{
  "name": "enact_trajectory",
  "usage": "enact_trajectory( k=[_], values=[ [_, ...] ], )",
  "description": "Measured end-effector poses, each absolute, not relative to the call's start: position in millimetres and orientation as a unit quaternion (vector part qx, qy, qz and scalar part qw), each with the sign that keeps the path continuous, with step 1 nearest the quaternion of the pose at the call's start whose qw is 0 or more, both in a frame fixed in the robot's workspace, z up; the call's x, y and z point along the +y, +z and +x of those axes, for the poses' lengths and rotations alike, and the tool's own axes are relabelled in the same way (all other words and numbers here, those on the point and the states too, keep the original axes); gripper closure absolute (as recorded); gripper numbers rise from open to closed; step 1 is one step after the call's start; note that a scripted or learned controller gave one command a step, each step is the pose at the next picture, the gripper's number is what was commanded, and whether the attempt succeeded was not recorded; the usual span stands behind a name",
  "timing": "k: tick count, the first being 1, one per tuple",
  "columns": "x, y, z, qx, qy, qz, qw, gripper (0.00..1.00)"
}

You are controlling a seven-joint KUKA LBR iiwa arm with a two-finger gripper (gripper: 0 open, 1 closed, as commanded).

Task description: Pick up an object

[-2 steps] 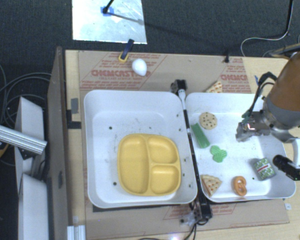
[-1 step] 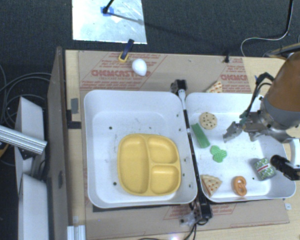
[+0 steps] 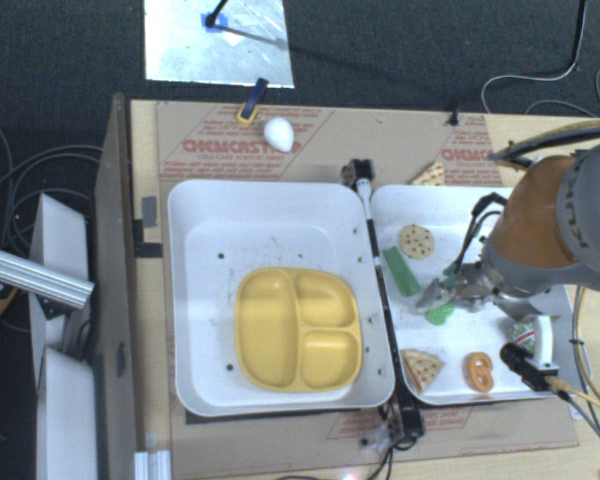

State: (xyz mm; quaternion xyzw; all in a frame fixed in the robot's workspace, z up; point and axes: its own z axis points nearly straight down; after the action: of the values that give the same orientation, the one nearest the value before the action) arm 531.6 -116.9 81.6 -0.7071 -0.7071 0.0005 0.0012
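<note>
I had the gripper low over a small green piece (grip state: couldn't tell). Off-centre, it risked nudging that piece away.

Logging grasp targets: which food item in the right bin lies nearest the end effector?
The small green piece, right at the end effector; cracker, pizza slice and pretzel lie farther off.

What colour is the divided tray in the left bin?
Yellow; the camera view shows the tray plainly.

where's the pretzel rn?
In the camera view, the pretzel lies near the front edge of the right bin, just right of the pizza slice.
</note>
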Motion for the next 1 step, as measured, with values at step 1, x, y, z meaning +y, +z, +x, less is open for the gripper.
enact_trajectory(
  k=[1],
  values=[
    [-117.3,97.1,533.4,-0.708,-0.001,-0.707,-0.001,1.0]
  ],
)
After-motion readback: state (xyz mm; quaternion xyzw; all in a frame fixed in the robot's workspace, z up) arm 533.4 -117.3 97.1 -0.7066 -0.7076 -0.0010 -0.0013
